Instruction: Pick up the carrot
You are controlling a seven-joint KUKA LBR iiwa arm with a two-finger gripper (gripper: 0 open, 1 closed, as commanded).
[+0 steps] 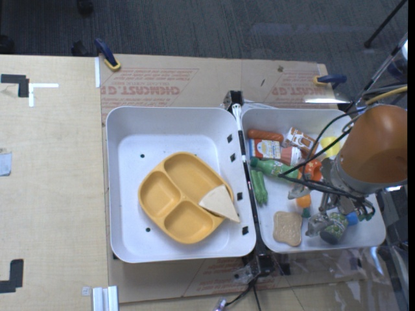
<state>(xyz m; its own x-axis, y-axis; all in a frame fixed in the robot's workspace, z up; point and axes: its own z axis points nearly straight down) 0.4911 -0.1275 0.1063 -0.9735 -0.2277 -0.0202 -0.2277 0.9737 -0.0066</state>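
Note:
The carrot lies in the right bin. It is an orange piece with a green top pointing left, and cables and the arm partly cover it. My gripper hangs low in the bin's front right corner, below and right of the carrot and apart from it. It sits over a grey-green object. The arm's orange band hides the bin's right side.
Also in the right bin are a red sausage, a small carton, a green vegetable, a bread slice and a small orange piece. The left bin holds a yellow divided plate with a pale wedge.

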